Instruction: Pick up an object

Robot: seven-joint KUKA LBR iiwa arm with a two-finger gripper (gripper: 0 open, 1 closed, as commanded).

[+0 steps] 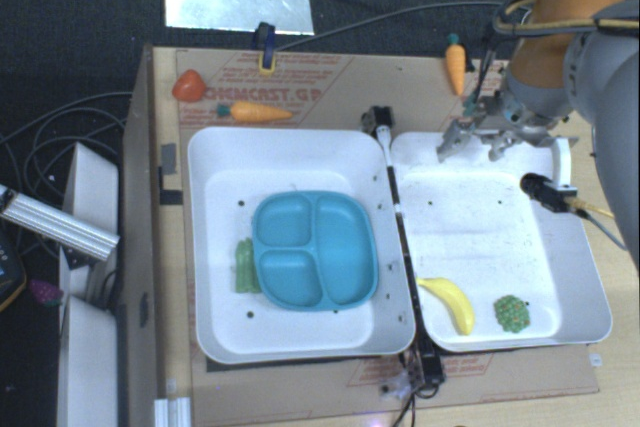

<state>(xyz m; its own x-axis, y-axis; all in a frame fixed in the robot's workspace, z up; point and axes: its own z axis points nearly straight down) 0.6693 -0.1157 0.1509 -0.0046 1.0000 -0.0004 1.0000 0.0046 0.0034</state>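
White bins sat on cardboard printed in red, partly readable as "OMCAST".
Open-fingered and holding nothing, the gripper (472, 143) hung over the right bin's (580, 265) far rim; a toy banana (449, 303) and green broccoli (512, 313) lay well nearer the camera, a blue divided plate (314, 250) in the left bin (215, 215).

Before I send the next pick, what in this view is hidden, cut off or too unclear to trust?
- Green object in the left bin: tucked beside the blue divided plate, which covers part of it; what it is can't be told.
- Gripper, over the right bin's far edge: too small and blurred to judge.
- Arm: cut off by the right edge.
- Green lump beside the banana: too small to identify.
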